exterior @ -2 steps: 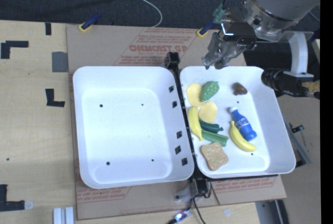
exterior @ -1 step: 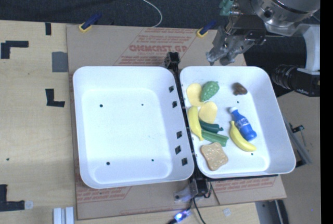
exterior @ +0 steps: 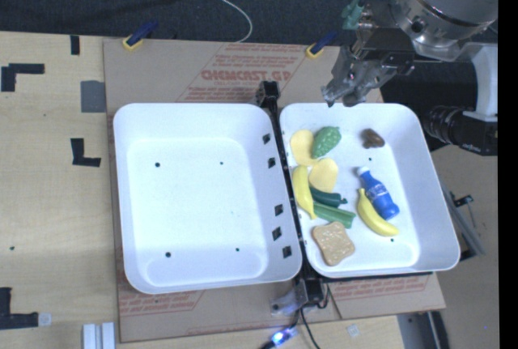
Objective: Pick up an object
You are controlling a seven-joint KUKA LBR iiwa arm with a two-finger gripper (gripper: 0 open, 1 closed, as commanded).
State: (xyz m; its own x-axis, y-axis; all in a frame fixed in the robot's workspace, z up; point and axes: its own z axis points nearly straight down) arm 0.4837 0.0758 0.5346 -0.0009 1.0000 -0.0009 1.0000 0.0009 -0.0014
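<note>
Above the right bin's (exterior: pixel 421 137) far rim, the gripper (exterior: pixel 344 96) hovers with nothing between its slightly parted fingers. Nothing's picked yet: the green toy (exterior: pixel 326 140), blue bottle (exterior: pixel 378 193) and banana (exterior: pixel 374 218) lie inside.

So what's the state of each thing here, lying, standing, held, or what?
gripper: raised over the right bin's far edge, nothing seen in it
right bin: holds all the items
blue bottle: lying flat, touching the banana
banana: lying flat
toast slice: lying flat near the front
green leafy piece: lying beside yellow pieces
brown lump: lying alone
left bin: sits beside the right bin
</note>
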